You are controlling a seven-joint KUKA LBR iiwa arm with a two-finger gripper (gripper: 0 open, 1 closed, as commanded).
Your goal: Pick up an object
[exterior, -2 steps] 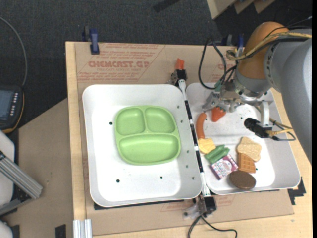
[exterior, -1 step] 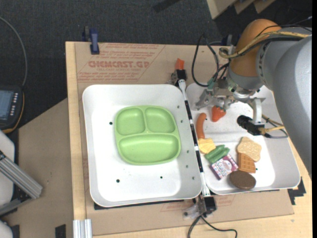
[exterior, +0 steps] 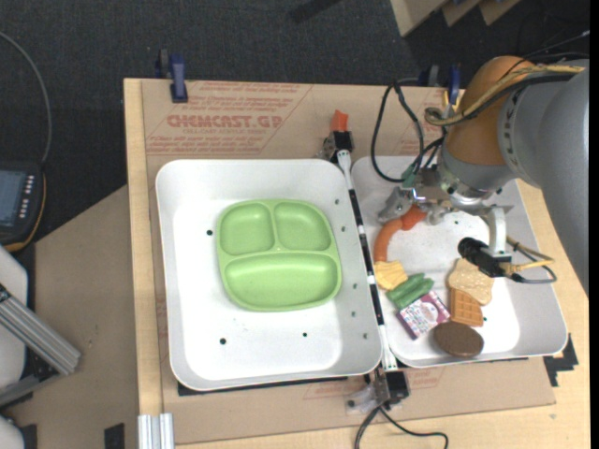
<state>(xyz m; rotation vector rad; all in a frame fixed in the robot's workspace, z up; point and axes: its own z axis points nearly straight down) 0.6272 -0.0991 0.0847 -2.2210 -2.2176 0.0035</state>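
One green divided plate [exterior: 278, 254] fills the left bin [exterior: 187, 325]; the hand [exterior: 423, 204], grip hard to tell, hovers over one orange carrot [exterior: 391, 234] beside two waffles [exterior: 468, 293].

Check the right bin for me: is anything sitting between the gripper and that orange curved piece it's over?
Nothing visible stands between them. The gripper is right at the upper end of the orange curved piece in the right bin. The yellow piece and green piece lie past its lower end, away from the gripper.

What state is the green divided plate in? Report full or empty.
Empty: the green divided plate lies flat in the left bin, all three compartments bare.
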